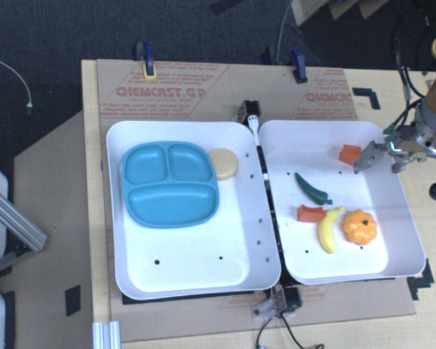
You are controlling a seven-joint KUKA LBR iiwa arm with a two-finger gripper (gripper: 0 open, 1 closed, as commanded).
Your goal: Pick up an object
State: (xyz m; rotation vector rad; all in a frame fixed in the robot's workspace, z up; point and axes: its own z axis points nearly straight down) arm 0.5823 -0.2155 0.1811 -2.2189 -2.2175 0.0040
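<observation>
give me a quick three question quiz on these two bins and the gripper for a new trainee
1. True or false: the blue divided plate lies in the left bin.
2. Which thing touches the banana? A) green pepper B) orange pumpkin C) round cookie
3. Fill in: the gripper hovers next to the orange-red ___.

Key: 1 true; 2 B; 3 block.

One fixed camera, high above the bench (203, 78), looking down at a slant. Both bins in frame: left bin (189, 267), right bin (363, 264). Far enough to take in surrounding floor.
</observation>
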